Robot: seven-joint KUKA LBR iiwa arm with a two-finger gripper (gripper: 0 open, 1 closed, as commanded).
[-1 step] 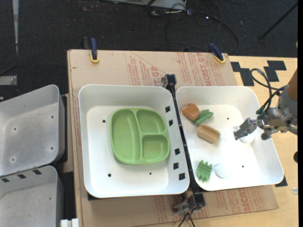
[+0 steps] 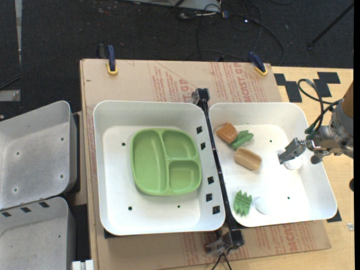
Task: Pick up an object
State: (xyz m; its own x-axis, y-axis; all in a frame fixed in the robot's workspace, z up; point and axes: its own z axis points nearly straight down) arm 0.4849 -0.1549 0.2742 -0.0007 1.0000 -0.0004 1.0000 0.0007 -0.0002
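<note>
Gripper [image 2: 293, 152] fingers are hanging over a small white object [image 2: 292, 163] in the right bin [image 2: 315, 196]; we cannot tell their spread. We are risking a slip, since it looks round.

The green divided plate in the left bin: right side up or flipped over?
Right side up. The green divided plate lies flat on the left bin's floor, its three compartments open to the camera, with nothing in them.

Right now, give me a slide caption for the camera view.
Robot hand over a small white object in the right bin; green divided plate in the left bin.
</note>
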